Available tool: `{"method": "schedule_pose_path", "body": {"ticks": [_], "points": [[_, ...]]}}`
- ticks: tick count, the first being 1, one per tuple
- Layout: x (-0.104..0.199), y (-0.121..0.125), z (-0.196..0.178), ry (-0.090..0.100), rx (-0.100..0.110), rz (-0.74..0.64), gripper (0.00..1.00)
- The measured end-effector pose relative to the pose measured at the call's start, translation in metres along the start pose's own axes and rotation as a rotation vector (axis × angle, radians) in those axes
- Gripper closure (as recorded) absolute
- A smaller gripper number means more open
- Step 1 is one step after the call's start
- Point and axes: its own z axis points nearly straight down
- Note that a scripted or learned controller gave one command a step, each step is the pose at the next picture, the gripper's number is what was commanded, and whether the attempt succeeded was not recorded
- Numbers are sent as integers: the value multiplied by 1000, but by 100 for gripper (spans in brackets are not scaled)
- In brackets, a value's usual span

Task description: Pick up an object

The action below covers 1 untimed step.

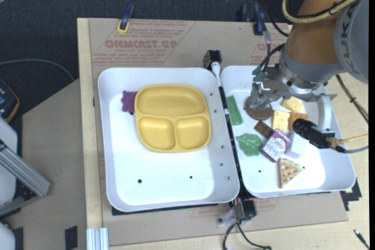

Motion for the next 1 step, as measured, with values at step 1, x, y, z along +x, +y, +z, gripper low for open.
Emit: {"method": "schedule_pose_path", "body": {"ticks": [1], "points": [[-1,12,13,-2,-1,1,100]]}}
